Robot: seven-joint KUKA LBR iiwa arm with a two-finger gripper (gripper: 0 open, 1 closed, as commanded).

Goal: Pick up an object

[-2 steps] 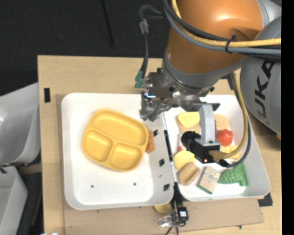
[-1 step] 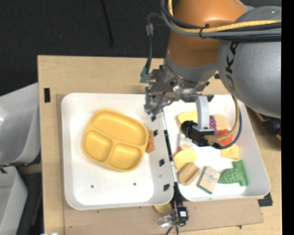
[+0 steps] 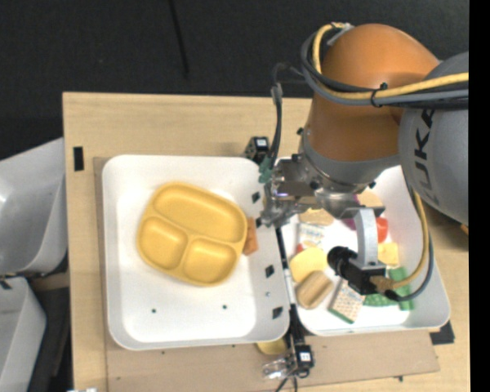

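Hovering in approach over the right bin [image 3: 431, 305], the arm [image 3: 367, 96] masks the jaws, so I cannot tell open or closed; next I need a clean drop onto the yellow block [image 3: 308, 261].

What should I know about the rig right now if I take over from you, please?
Gripper: low near the wall between the two bins. Open or shut cannot be told, and nothing is seen held.
Left bin: yellow divided plate lying flat, with a small orange piece at its right edge.
Right bin: yellow block, tan roll, green piece and red piece, partly under the arm.
Done: no pick visible.
Left: grasp and lift one object.
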